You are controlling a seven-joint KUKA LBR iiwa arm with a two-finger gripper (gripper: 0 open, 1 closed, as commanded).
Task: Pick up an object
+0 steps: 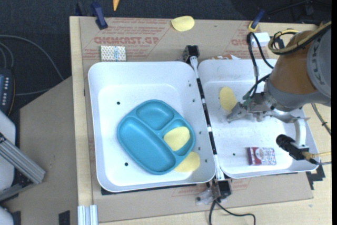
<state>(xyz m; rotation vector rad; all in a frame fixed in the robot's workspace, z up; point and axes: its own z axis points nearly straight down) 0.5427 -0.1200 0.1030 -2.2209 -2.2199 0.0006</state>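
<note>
Yellow chip-like piece [227,98] lies in right bin [231,158], near its left wall. Pincer [235,113] sits low just beside it – touching or not, can't tell, and can't tell if clenched or released. Red-white packet [260,155] near front. Left bin [105,166] – blue divided plate [142,139] with yellow piece [177,137] in one compartment, another [188,163] tucked against plate's rim.

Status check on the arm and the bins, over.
Claw low in right bin, beside yellow piece. Nothing seen in its grasp. Red packet near front wall. Blue tray in left bin.
</note>
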